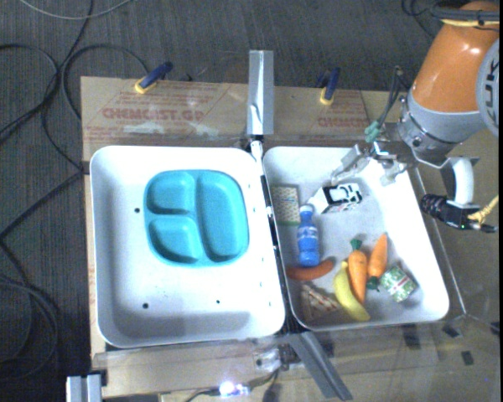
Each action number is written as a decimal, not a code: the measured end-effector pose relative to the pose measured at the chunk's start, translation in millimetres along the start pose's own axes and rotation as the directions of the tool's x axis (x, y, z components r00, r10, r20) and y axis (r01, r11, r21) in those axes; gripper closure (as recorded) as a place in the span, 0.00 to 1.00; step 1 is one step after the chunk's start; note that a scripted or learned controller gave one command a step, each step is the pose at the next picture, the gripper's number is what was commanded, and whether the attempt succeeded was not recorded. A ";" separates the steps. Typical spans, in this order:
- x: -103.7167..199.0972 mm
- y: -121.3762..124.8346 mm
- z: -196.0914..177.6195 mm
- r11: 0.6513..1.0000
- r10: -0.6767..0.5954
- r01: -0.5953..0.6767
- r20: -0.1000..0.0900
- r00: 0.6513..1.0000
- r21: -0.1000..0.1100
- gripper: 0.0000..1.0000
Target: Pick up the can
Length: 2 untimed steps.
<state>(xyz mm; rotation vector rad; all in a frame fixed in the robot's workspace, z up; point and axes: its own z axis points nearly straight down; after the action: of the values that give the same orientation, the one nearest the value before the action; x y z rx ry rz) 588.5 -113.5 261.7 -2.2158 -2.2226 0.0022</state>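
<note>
The can [396,284] is small and green with a white label. It lies on its side near the front right corner of the right bin [419,224], beside two carrots [367,266]. My gripper [362,167] hangs over the far part of that bin, well behind the can. It is open, its fingers spread with nothing between them. A black and white item [344,195] lies just below the fingertips.
The right bin also holds a blue bottle [308,236], a red sausage [311,269], a banana [348,296], a flat packet [286,202] and a brown item [318,301]. A blue divided tray [198,216] sits in the left bin [117,291].
</note>
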 end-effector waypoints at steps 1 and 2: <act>25.8 -51.8 77.4 1.000 0.000 0.000 0.000 1.000 0.004 0.00; -42.4 6.2 107.0 0.998 0.056 -0.056 0.001 0.998 0.001 0.00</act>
<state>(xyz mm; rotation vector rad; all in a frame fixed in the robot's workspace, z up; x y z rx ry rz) 594.5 -155.8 154.7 -2.2774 -2.1598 0.0048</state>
